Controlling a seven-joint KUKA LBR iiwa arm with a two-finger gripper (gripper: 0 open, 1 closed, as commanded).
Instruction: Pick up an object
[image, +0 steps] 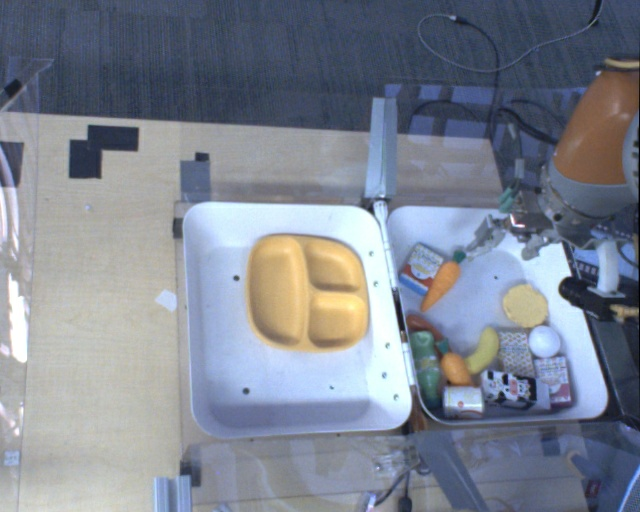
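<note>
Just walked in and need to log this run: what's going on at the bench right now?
A grey KUKA arm with an orange band reaches in over the right bin, its tool at the bin's far side near a toy carrot. Nothing shows between its fingers, so no pick yet. That bin also holds a banana, a white ball, a yellow disc and small cartons. The left bin holds a yellow divided tray.

right bin (580, 405) – open floor just right of the carrot (440, 283); below the carrot, toys packed tight – no gap.
</note>
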